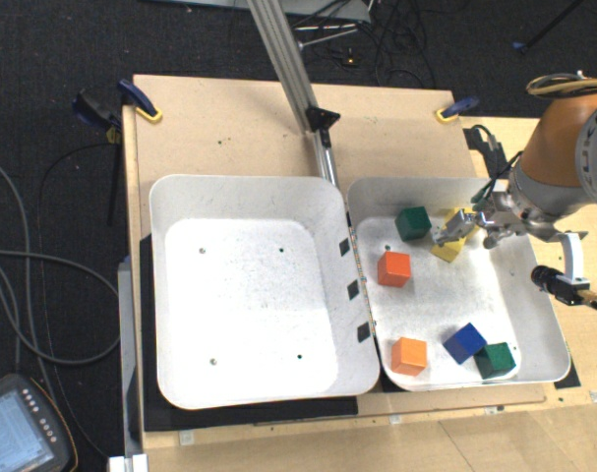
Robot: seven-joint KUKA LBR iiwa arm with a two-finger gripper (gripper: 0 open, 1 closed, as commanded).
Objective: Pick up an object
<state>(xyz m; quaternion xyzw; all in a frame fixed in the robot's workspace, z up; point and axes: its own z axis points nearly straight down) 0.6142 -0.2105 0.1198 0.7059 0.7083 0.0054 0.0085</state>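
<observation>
In the right bin (534,303) lie several blocks. A dark green cube (413,223) sits near the back, with a yellow block (447,251) just right of it. An orange cube (394,268) rests toward the bin's left wall. Along the front are another orange cube (409,355), a blue cube (464,342) and a green cube (496,360). My gripper (461,226) reaches in from the right and hangs directly over the yellow block, partly covering it.
The left bin (180,264) lies beside the right one on the wooden bench. A slanted metal pole (288,57) crosses the back of the bench between the bins. Blue-and-yellow clamps (141,101) grip the bench's back corners.
</observation>
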